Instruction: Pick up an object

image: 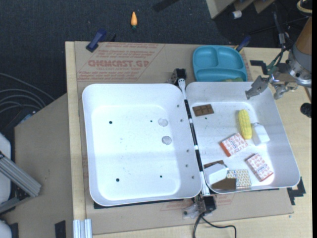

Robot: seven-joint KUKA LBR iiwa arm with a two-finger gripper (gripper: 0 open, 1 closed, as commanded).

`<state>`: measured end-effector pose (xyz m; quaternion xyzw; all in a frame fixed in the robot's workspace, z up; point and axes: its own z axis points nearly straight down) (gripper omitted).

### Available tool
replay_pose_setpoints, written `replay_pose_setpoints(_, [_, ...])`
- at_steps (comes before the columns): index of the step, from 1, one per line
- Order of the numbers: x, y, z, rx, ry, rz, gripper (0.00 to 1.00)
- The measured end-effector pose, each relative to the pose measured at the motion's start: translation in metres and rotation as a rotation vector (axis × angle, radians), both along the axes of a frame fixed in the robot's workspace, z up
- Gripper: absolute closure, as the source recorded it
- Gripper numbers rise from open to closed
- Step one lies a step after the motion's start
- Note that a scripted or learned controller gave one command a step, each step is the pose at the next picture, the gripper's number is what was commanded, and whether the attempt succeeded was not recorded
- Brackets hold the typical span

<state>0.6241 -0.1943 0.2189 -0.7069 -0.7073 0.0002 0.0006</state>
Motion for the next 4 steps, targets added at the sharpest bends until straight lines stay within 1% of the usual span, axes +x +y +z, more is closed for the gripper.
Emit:
replay_pose_setpoints(1, [0.001, -0.004, -0.134, 0.0, 0.001, 0.0, 0.0])
replay_pose_setpoints(2, [0.003, -0.004, -0.122, -0.001, -0.002, 0.0, 1.0])
replay_pose_setpoints(3, [-0.053, 0.028, 0.032, -0.001, -0.004, 0.0, 1.0])
replay_pose_setpoints(4, [-0.061, 0.127, 0.061, 0.0, -0.002, 0.001, 1.0])
